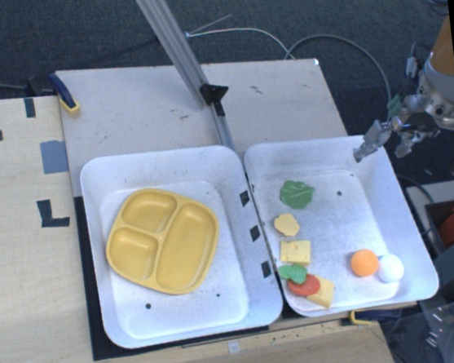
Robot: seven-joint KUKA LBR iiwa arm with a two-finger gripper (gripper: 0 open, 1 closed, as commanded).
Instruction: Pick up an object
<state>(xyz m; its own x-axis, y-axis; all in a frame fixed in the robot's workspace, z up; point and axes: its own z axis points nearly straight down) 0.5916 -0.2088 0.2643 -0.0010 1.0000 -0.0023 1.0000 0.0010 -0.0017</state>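
Hovering at the right bin's [393,197] far right corner, the gripper [379,135] carries nothing, its jaw state unclear. The orange ball [364,262] beside the white ball [390,267] probably offers the easiest pick, lying apart from the clustered toy food.

Light even and diffuse, moderately bright. White bins [163,164] reflect strongly without blowing out. Yellow divided plate [163,239] in the left bin carries soft sheen along its ridges, no hard glare. Shadows faint: a thin dark line under the bins' near rims, small soft ones beneath food pieces right of the plate. Dark floor above the bins is underexposed and grainy. Overall slightly soft; detail smears towards the far right, around the gripper [387,134].
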